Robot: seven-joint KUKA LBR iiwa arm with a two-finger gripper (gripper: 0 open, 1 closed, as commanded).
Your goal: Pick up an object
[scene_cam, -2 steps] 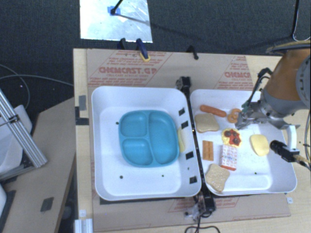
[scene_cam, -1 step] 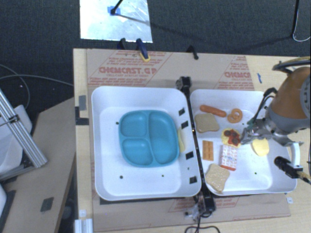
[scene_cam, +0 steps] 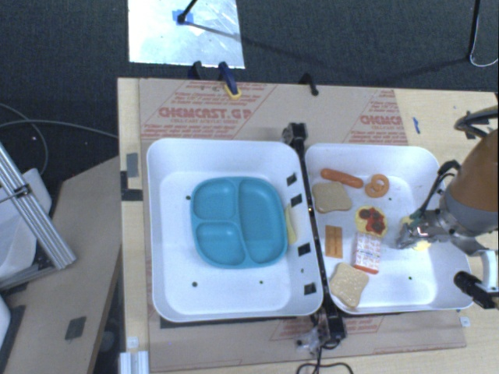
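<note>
Gripper [scene_cam: 413, 234] sits low at three o'clock in the right white bin [scene_cam: 425, 287], likely reaching for a pick; jaw state unclear.

A single fixed camera looks down from above the bench [scene_cam: 343, 104] at a slant, far enough back to take in both white bins whole, the left bin [scene_cam: 226, 154] and the right bin [scene_cam: 405, 162] lying side by side across the middle of the picture. Dark floor [scene_cam: 62, 45] shows beyond the bench's far edge at the top, and the arm [scene_cam: 475, 193] enters from the right side.
</note>
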